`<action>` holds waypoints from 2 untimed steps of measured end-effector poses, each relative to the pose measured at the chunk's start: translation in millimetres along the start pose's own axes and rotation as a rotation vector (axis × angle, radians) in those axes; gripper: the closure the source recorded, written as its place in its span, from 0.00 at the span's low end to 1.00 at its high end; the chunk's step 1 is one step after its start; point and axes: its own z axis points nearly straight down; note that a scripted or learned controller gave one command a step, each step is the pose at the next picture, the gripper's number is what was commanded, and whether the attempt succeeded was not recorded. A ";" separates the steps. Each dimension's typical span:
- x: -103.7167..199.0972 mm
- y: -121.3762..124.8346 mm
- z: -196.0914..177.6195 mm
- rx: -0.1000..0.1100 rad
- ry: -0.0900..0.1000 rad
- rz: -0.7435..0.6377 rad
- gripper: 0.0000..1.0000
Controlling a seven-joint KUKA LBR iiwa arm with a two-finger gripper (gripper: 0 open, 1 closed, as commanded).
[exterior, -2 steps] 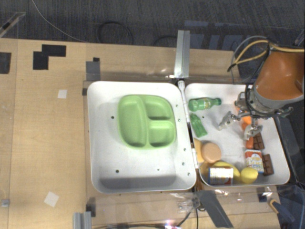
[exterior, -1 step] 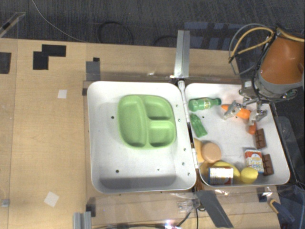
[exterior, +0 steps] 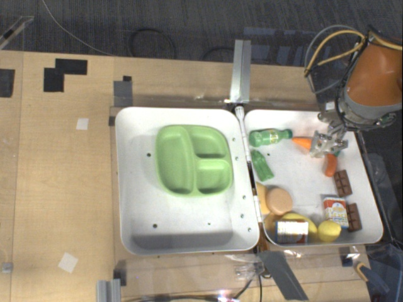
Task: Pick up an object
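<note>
My gripper (exterior: 329,145) hangs over the upper right part of the right bin (exterior: 296,178). It sits right over an orange carrot-like piece, whose one end (exterior: 302,143) shows to its left, while another orange piece (exterior: 330,165) shows just below it. A green bottle (exterior: 269,136) lies on its side to the left. The view does not show whether anything is held.
The right bin also holds a green packet (exterior: 260,165), a tan round item (exterior: 279,201), a can (exterior: 291,229), a lemon (exterior: 329,230), a red-and-white box (exterior: 335,211) and two chocolate bars (exterior: 342,182). A green divided plate (exterior: 194,160) lies in the left bin (exterior: 138,219).
</note>
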 end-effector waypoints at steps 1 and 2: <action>6.2 7.8 -144.1 -0.008 0.006 -0.438 1.00; 5.5 9.3 -139.7 -0.015 0.003 -0.439 0.00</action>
